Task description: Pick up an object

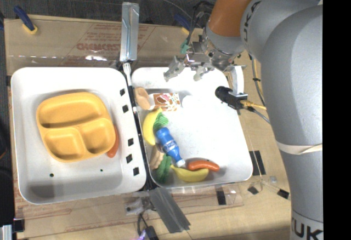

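Hand [188, 70] hangs over the far rim of the right bin [233, 140], near its far left corner. Two metal fingers [174, 72] splayed apart, nothing between them, so open and not holding anything. Grey arm [290, 69] with orange band [233, 6] comes in from the right and covers much of that side.

All loose objects in the right bin sit along its left wall, well apart from the hand. From far to near: tan rounded piece [143, 98] against the divider, small printed packet [166, 101] just beside it, yellow banana [149, 126] with a green leafy piece [161, 121] touching it, blue bottle [168, 146] with white cap lying tilted. At the near left corner: dark green item [164, 167], second banana [190, 174], and a red-orange chili-like piece [203, 166] resting on top of that banana. Rest of right bin floor is bare white.

Left bin [33, 181] holds a yellow divided tray [74, 124], three compartments, lying flat. An orange item [113, 148] pokes out at the tray's near right edge, mostly hidden.

Both bins sit on the table [66, 36], brown cardboard sheet under them. Blue clamp [25, 20] at the far left corner.
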